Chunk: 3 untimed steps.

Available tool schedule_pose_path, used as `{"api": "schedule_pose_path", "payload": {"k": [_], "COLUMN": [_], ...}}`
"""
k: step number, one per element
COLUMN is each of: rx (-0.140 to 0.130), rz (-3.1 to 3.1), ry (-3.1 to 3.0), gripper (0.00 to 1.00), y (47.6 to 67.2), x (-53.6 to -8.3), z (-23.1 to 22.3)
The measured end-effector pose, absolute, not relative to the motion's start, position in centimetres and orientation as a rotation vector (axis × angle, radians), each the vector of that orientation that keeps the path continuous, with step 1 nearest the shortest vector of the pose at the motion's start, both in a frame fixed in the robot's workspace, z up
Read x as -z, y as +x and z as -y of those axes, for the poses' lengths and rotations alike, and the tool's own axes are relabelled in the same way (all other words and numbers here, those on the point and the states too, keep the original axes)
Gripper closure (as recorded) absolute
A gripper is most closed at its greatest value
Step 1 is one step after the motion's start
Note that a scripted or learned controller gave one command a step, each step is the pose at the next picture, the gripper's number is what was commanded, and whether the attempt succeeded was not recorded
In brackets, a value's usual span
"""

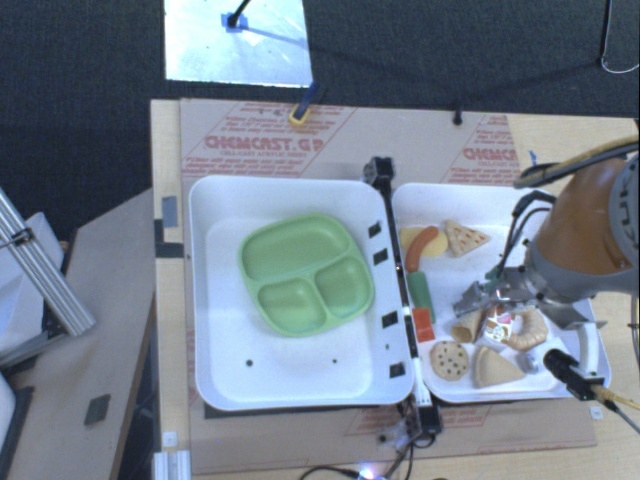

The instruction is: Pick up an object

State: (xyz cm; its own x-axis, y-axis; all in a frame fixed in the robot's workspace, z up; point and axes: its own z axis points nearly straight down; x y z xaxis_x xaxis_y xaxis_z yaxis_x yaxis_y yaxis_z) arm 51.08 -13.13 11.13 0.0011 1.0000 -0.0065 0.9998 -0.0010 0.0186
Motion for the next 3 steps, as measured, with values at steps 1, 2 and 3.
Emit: {"api": "schedule_pose_path", "payload": {"k": [1, 2, 3], "rx": [-0.016, -0.005, -0.006], "rz": [-2.194, -2.223, -2.222], "ry": [2.200, 2.213, 2.212], "gripper": [1.00, 1.00, 1.00], "y": [51.4, 51.2, 51.4], "x": [-12.3, -16.7, -22.1], "z": [13.5, 13.3, 13.3]}}
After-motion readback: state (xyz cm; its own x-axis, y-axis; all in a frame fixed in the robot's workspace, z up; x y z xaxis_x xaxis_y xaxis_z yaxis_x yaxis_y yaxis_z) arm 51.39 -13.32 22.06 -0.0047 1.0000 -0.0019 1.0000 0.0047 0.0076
